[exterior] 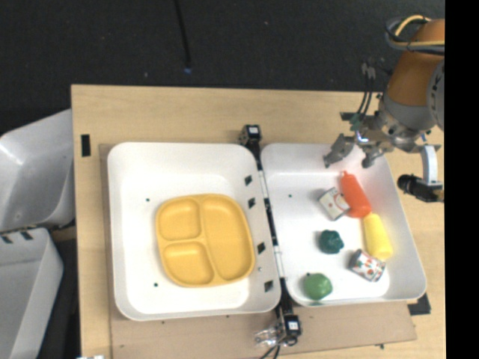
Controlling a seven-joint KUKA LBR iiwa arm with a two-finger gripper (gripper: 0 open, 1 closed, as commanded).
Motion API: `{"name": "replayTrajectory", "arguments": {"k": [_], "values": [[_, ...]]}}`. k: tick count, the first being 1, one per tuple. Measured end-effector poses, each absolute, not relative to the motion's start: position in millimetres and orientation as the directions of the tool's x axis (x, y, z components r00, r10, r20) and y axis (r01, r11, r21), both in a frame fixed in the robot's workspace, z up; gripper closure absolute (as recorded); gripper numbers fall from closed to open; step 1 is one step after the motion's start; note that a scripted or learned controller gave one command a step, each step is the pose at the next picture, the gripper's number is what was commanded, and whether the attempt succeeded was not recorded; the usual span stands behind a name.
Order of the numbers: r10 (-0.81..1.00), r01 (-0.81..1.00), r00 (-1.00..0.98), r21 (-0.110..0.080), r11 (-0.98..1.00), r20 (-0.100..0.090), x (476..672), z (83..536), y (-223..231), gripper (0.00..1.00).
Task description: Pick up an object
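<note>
Ideally the gripper (352, 154) should drop straight down over one isolated piece, centred so both fingers clear its neighbours, before closing. Its fingers are spread apart and hold nothing, hovering above the far edge of the right bin (299, 163). The carrot (354, 194) lies nearest, just below the fingers in the camera view, with the corn (376, 235) touching the carrot's lower end.

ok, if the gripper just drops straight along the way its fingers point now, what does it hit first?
Probably bare floor at the back of the right bin. The gripper hangs open above that end, fingers spread. The orange carrot-shaped toy lies just in front of it, so a clip is possible; depth is unclear from this slanted view.
</note>
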State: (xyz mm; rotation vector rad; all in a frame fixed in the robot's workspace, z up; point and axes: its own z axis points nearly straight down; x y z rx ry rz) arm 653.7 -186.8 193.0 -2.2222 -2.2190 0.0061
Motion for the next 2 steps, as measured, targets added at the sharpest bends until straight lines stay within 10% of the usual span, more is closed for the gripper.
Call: {"name": "replayTrajectory", "arguments": {"k": [2], "values": [[1.0, 1.0, 0.004, 0.001, -0.004, -0.003, 657.0, 100.3, -199.9, 0.0]]}}
